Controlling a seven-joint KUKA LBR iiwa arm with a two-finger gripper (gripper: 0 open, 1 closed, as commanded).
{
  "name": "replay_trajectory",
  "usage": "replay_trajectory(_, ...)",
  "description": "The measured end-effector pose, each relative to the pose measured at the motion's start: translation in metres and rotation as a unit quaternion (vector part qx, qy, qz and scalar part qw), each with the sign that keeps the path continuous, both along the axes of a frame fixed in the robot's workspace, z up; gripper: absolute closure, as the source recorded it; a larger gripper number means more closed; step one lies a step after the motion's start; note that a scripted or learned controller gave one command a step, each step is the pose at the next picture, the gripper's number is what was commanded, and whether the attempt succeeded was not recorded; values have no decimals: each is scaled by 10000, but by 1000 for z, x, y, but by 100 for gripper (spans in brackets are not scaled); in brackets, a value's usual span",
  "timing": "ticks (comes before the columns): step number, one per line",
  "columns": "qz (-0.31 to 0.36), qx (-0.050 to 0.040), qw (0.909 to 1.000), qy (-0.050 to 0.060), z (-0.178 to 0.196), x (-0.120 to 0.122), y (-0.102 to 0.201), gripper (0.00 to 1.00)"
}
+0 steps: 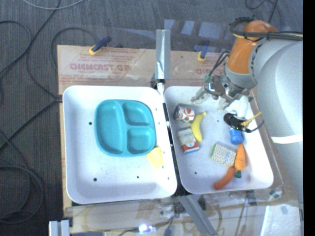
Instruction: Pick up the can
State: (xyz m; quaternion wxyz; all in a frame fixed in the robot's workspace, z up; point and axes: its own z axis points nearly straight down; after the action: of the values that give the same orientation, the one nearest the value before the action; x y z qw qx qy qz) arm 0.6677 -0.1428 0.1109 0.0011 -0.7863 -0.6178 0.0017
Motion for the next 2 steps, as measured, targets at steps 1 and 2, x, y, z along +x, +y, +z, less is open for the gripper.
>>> replay_trajectory(1, 134, -18, 9999, -10, 32, 0, -57, 0)
replay_trajectory(2, 616, -6, 9981, -11, -19, 0, 39, 0)
